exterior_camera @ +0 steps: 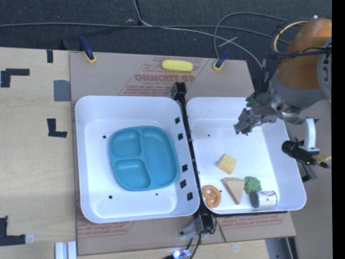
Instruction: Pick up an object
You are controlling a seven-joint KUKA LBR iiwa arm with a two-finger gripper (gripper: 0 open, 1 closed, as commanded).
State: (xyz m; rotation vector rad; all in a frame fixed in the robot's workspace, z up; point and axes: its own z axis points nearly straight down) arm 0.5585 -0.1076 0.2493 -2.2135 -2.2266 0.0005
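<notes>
- Five small things lie in the right bin (pixel 200 112), all toward the camera from the gripper (pixel 242 127) and none touching it: a yellow cheese cube (pixel 227 163) nearest to it, then a tan bread slice (pixel 234 189), a green broccoli piece (pixel 251 184), a pretzel (pixel 211 196) and a small white can (pixel 266 198) with a dark end.
- The cheese cube sits apart from the rest, between the gripper and the bread slice; the broccoli piece rests just beside the bread slice and touches the can's dark end; the pretzel lies at the bin's near-left corner.
- The gripper hangs over the far part of the right bin with nothing between its dark tips; whether those tips are apart or together I cannot tell.
- The arm (pixel 302 63), grey with an orange band, rises behind and to the right of the gripper.
- Left of the gripper, across the black divider, the left bin (pixel 89 112) holds a blue three-compartment plate (pixel 144 158).
- Beyond both bins, on the brown cardboard sheet (pixel 108 74), lies a yellow banana-like object (pixel 177 65); red printing beside it is too blurred to read.
- Two blue-and-yellow clamps (pixel 88 51) grip the cardboard's far edge.
</notes>
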